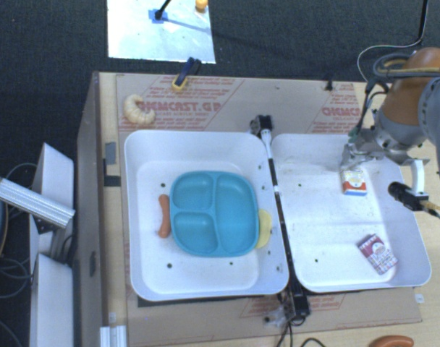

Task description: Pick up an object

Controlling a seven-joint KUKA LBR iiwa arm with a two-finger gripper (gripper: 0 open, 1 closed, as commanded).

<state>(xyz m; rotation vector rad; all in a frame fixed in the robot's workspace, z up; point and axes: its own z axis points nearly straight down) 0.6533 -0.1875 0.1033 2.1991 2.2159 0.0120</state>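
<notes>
Cardboard (205, 103) reads "CHEMCAST GP", perhaps; gripper (354, 166) above small carton (354, 182), its grasp state untellable.

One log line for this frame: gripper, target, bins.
gripper: over small carton, right bin, grasp unconfirmed | red packet: right bin, loose | left bin: blue plate, sausage
</notes>
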